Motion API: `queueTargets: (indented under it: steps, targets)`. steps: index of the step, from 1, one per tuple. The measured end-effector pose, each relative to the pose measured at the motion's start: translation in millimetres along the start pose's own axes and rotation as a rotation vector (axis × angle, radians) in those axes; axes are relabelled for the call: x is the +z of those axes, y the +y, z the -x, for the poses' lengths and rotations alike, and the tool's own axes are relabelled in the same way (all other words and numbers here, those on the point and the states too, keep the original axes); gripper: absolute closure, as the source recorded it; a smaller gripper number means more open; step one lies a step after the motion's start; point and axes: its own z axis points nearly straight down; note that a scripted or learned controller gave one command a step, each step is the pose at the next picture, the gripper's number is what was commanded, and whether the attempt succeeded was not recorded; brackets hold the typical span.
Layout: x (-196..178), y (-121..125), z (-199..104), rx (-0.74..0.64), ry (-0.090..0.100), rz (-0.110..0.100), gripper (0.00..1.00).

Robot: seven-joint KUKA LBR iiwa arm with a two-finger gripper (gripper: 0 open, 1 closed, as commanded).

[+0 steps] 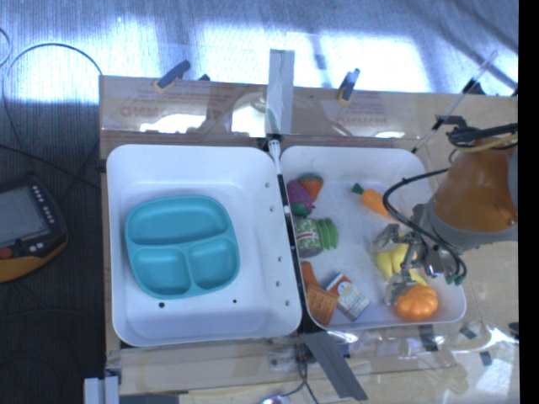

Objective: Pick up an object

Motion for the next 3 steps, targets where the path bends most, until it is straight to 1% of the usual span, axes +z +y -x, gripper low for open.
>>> queueTargets:
  steps: [1,2,3]
  targets:
    - [4.0,12.4,107.8,0.197,0.005,0.002,0.00]
    - [-8.1,12.8,110.1,0.195,0.000,-0.001,1.00]
    - [-18.3,41.2,36.9,0.371,0.022,0.002,1.00]
